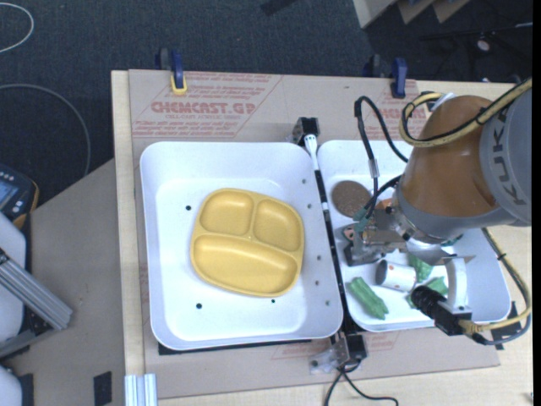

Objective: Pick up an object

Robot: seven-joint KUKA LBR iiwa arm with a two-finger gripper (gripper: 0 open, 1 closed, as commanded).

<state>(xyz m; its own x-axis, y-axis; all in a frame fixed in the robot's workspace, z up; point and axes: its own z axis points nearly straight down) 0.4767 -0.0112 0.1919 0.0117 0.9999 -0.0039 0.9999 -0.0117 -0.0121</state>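
My gripper [365,245] hangs low over the middle of the right bin [499,290], under the arm's orange band [446,166]. Just beyond it, towards the bin's back left, lies a brown round disc [348,198]. Close to its right sits a small white cylinder with a red end [394,274]. A green pod-shaped piece [368,297] lies at the bin's front left, and another green piece [431,284] lies partly under the arm. The wrist hides whatever lies directly beneath it.
The left bin [165,235] holds a yellow three-compartment plate [248,242]. A raised divider [325,218] separates the two bins. Black and yellow cables [369,138] loop over the right bin's back. Blue clamps [177,66] grip the board's far edge.
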